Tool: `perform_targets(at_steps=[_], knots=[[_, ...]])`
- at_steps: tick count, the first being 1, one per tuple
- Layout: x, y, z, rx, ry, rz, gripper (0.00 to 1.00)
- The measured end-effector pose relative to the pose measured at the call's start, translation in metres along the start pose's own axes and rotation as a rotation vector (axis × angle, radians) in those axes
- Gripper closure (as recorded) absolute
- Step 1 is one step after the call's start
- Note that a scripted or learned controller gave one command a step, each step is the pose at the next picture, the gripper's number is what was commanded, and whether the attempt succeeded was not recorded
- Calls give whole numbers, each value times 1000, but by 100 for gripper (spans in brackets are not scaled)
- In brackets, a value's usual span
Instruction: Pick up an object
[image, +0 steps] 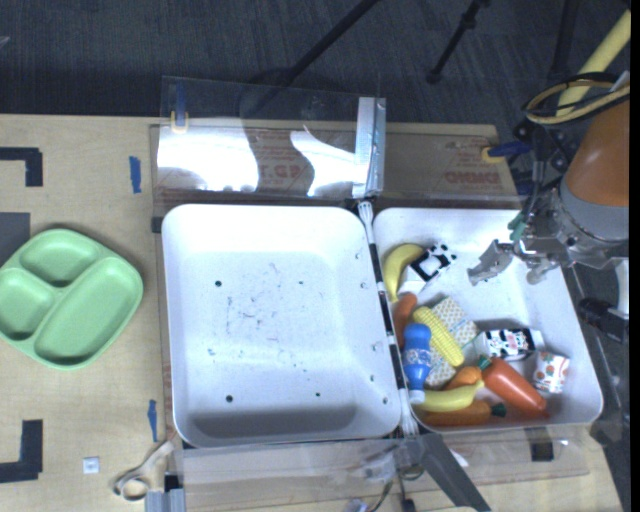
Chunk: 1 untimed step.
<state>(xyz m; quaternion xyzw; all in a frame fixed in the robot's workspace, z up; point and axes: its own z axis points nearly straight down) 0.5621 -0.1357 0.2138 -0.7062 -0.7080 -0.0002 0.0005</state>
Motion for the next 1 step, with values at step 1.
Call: perform_targets(at_steps=[1], knots=[[66, -24, -3, 1, 1, 84, 0]])
